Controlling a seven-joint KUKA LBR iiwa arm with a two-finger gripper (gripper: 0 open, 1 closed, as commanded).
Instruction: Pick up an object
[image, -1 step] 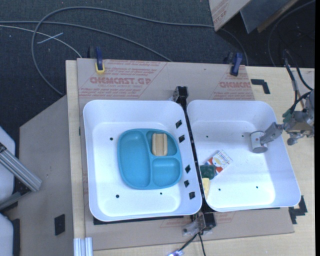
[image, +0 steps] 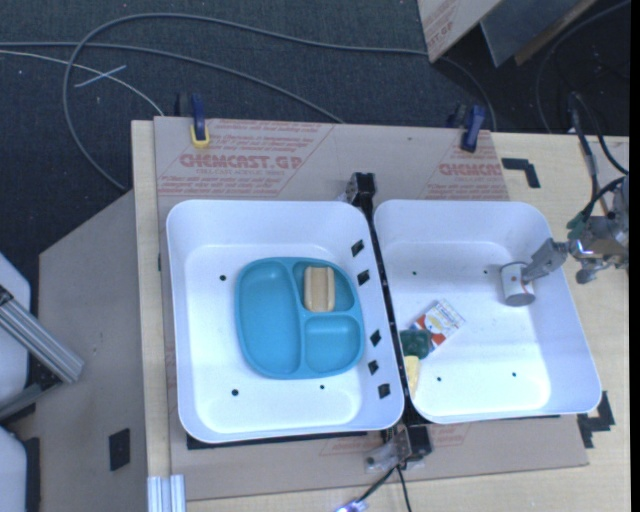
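Observation:
My gripper reaches in from the right and hangs over the upper right part of the right bin, with nothing seen in it. To its lower left, a small white packet with red and orange print lies on the bin floor. A green object touches the packet's lower left end. A yellow piece sits by the bin's left wall. In the left bin a blue divided plate holds a tan block in its upper right compartment.
A black divider with clips runs between the two bins. Blue clamps hold the cardboard sheet at the bench's back edge. Cables trail across the dark floor behind the bench.

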